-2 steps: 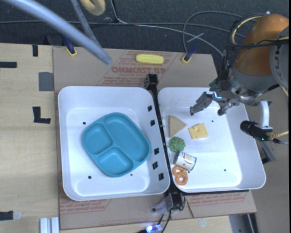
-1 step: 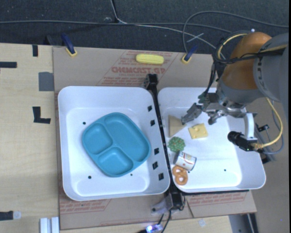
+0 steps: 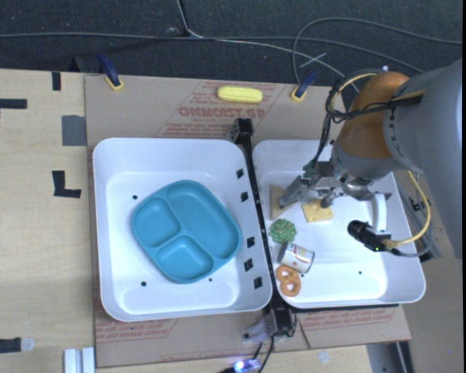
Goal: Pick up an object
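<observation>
Several small things lie in the right bin (image 3: 373,282): a pale yellow cheese wedge (image 3: 318,212), a tan flat piece (image 3: 277,196), a green broccoli (image 3: 282,229), a small can (image 3: 298,256) and a brown pretzel ring (image 3: 288,284). My gripper (image 3: 307,199) hangs low over the bin's upper left part. It is open, with one finger reaching toward the tan piece and the other just above the cheese wedge. Nothing sits between the fingers.
The left bin (image 3: 113,208) holds a blue divided plate (image 3: 186,230). A yellow toy (image 3: 239,94) lies on the cardboard behind the bins. Black clips run along the wall between the bins (image 3: 252,208). A black cable plug (image 3: 365,232) hangs from the arm over the right bin.
</observation>
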`<action>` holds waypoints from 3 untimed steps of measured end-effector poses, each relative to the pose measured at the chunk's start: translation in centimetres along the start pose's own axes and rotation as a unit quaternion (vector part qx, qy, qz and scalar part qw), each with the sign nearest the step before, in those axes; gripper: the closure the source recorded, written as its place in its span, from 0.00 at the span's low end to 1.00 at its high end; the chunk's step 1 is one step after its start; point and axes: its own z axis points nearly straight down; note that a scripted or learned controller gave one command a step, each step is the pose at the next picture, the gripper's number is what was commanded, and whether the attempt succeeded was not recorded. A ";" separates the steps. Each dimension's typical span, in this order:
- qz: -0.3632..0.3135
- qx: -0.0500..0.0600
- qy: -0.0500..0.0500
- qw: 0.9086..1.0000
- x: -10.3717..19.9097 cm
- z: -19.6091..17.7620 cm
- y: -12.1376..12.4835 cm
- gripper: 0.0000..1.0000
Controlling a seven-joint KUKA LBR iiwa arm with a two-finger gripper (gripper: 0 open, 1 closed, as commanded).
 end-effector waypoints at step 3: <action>0.000 -0.005 0.000 1.000 -0.2 -12.3 0.7 1.00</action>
